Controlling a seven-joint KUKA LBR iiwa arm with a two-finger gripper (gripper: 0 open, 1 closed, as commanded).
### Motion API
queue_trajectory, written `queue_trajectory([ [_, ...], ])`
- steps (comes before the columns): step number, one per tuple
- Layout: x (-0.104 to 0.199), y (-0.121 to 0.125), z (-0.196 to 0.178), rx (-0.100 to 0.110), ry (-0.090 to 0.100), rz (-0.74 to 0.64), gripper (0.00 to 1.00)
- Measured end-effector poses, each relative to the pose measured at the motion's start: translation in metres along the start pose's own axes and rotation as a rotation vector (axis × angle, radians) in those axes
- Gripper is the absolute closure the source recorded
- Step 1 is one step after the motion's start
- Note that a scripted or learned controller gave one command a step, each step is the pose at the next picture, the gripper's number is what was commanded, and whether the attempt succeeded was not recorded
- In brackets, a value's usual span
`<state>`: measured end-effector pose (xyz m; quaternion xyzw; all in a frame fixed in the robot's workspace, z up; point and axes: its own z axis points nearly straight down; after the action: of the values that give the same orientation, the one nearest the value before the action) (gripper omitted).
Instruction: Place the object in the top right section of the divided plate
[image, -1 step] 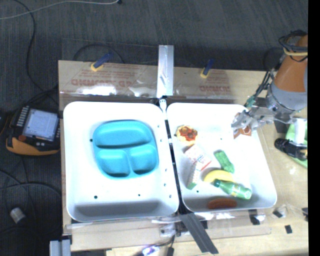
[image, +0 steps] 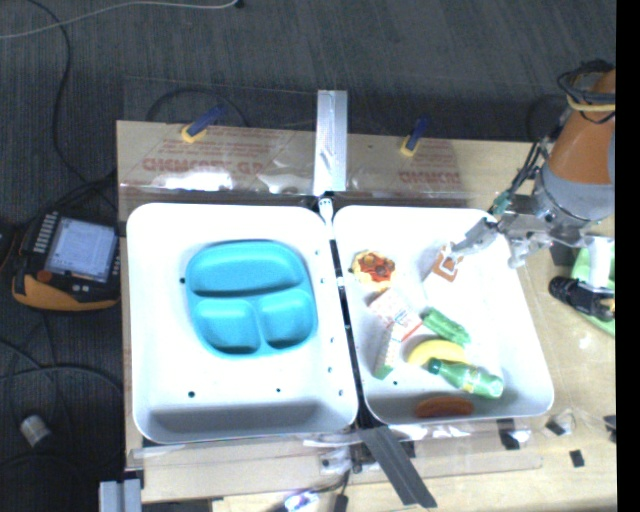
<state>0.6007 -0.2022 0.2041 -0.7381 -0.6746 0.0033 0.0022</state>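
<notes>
A blue divided plate (image: 196, 300) lies in the left bin (image: 160, 390), with one wide section at the far side and two smaller ones at the near side. All of its sections look bare. My gripper (image: 455, 255) reaches in from the right over the far part of the right bin (image: 525, 345). A small orange-and-white object (image: 446, 267) sits right at the gripper's tip. I cannot see whether that object is held or resting on the bin floor.
In the right bin lie a red-and-yellow pizza-like toy (image: 374, 265), a white packet (image: 396, 316), a green piece (image: 444, 326), a yellow banana (image: 436, 351), a green bottle (image: 470, 378) and a brown item (image: 443, 406). A ridge (image: 340, 300) separates the bins.
</notes>
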Motion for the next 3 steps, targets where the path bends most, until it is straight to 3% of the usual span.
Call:
queue_trajectory([
  [1,0.033,0.01,-0.033,0.0,0.002,0.098,0.0],
  [2,0.109,0.058,-0.096,-0.001,-0.002,0.092,0.0],
  [3,0.166,0.053,-0.128,-0.002,-0.005,-0.016,0.0],
])
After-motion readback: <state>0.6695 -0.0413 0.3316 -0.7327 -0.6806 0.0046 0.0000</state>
